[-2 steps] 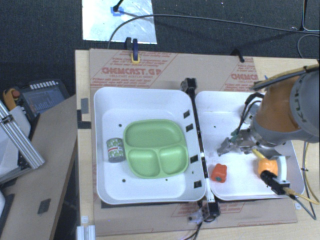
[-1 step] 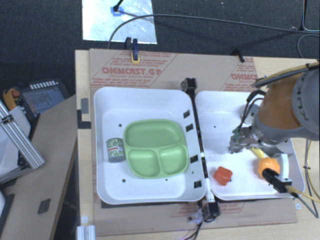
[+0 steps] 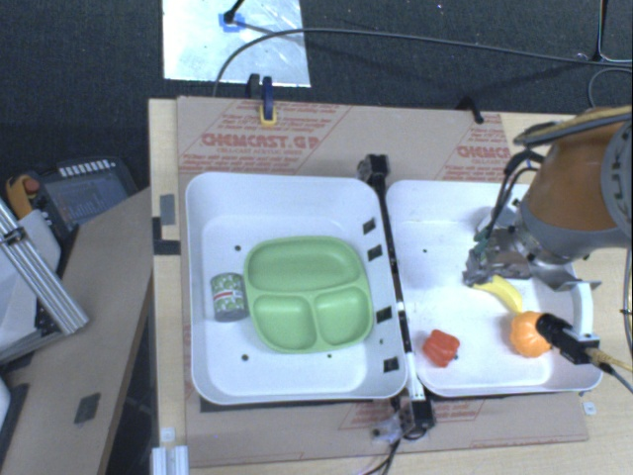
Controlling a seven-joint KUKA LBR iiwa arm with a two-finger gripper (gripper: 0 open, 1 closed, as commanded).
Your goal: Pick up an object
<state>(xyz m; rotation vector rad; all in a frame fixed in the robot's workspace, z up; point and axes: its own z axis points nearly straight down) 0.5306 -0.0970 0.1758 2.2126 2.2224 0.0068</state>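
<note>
At the left of the frame we are seeing the left bin (image 3: 198,295) holding a small can (image 3: 228,296) lying just beside a green divided tray (image 3: 302,293). Moving right, the right bin (image 3: 435,226) is carrying a red pepper (image 3: 441,346) near its lower edge, a yellow banana (image 3: 502,294) and an orange fruit (image 3: 529,333). Our gripper (image 3: 485,261) is hanging low over the banana's upper end; we cannot tell how its fingers are standing.
</note>
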